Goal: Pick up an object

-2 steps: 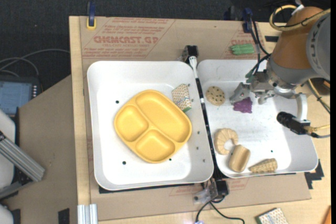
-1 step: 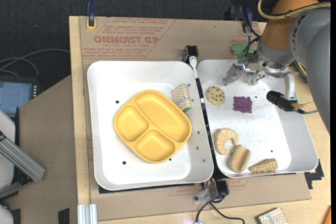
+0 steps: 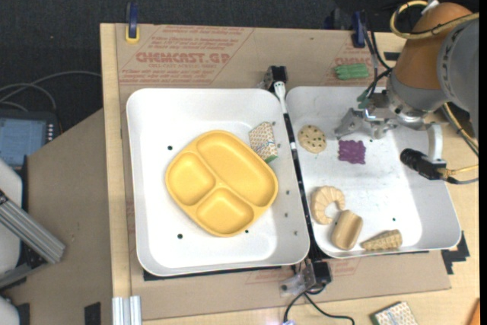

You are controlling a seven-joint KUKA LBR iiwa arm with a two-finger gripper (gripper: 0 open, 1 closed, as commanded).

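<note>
Hovering pincer, fingers unclear, grapes near

One fixed camera looks down at a slant from above the counter, far enough off to take in both white bins side by side: the left bin and the right bin (the arm enters from the frame's right).
</note>
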